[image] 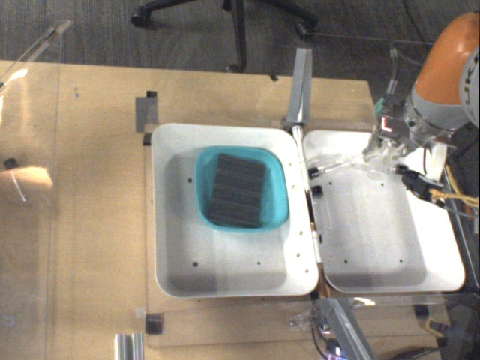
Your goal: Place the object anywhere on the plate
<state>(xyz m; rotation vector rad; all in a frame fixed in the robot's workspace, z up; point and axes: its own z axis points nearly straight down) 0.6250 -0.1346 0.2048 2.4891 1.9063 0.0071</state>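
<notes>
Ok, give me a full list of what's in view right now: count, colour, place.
Bins: two, white, side by side on the bench.
Plate: one, teal, in the left bin.
Ridged block: one, dark grey, lying on the plate.
Bench: one, light wood, under both bins.
Office chair base: one, black, on the floor beyond the bench.
Arm: one, grey and orange, at the right.
Gripper: one, over the right bin's far edge.

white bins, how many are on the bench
2. The left bin holds a teal plate with a dark ridged block on it; the right bin sits beside it, under the arm.
</notes>
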